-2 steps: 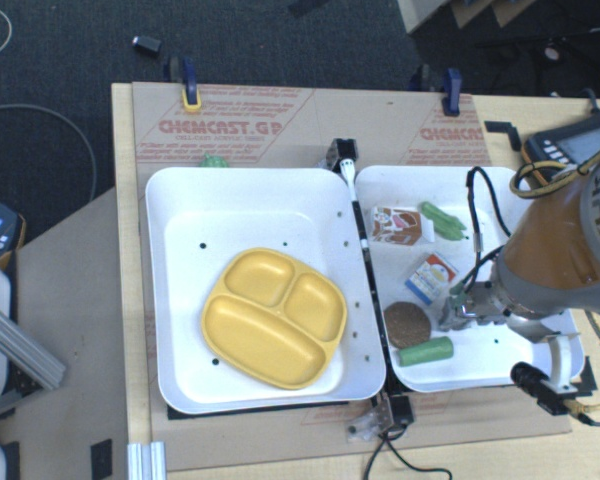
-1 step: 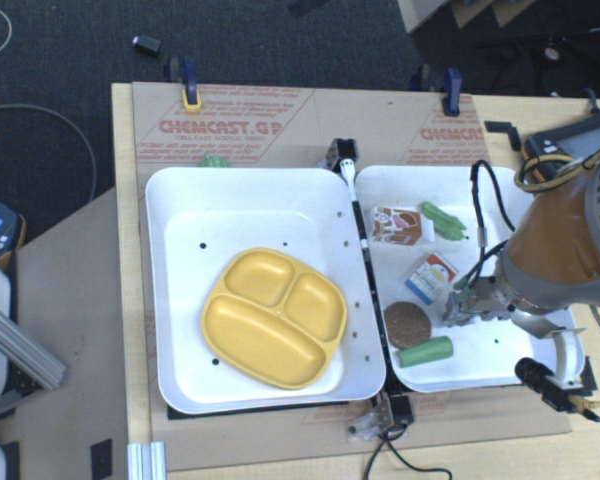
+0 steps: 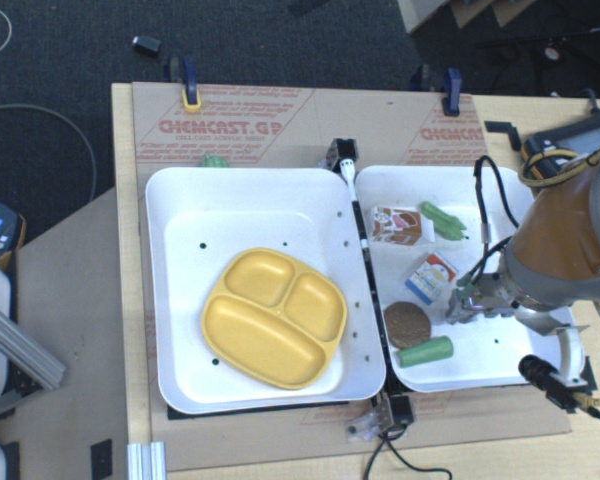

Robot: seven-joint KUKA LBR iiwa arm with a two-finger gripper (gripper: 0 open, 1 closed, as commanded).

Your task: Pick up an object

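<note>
Arm over the right bin, tool low among small items.

The tool [image 3: 467,303] sits low in the right bin [image 3: 500,368], just right of a small blue, white and red carton [image 3: 430,277] and above a green cylinder [image 3: 424,351]; whether it is wide or narrow I cannot tell, and nothing is visibly held; a brown round disc [image 3: 407,323] lies just left of the tool, touching the cylinder's upper edge; further back lie a white and red-brown packet [image 3: 396,225] and a green pepper-like piece [image 3: 444,220] beside it; the left bin [image 3: 180,268] holds a yellow sectioned plate [image 3: 273,315], three compartments, tilted diagonally; both bins rest on the cardboard-covered desk [image 3: 260,118], clamped at its far edge.
</note>
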